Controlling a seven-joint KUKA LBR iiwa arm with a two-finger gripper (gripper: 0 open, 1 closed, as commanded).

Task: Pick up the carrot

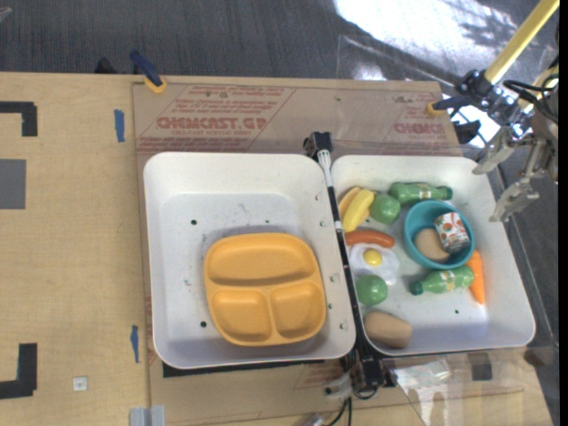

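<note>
The approach is what is going on here: the fingers [519,185] are hanging above the right bin's [506,322] far right rim, seemingly spread and holding nothing, though the metalwork is thin and hard to read. The carrot [477,278] is lying below and slightly left of them, along the bin's right wall, just beside a green bottle [441,281] and a blue bowl [434,226]. Next they need to drop down along that wall. The plywood worktop [71,238] is carrying 2 bins over dark floor.
</note>
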